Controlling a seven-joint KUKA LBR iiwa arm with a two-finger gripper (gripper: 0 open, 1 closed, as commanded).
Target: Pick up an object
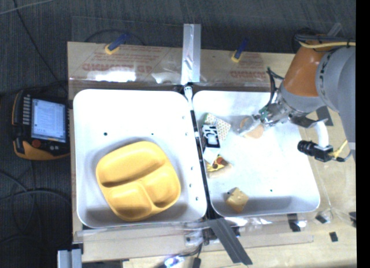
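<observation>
Reaching into the right bin (pixel 289 162), your pincer (pixel 261 117) hovers by a small tan lump (pixel 253 128), probably light and firm, best pinched across its middle; its opening you cannot tell.

A robotics lab: a plywood bench (pixel 87 52) on dark carpet holds two white bins (pixel 81 145), loose cables (pixel 34 3) run across the upper left floor, and a teach pendant (pixel 41 124) lies at the left edge.
</observation>
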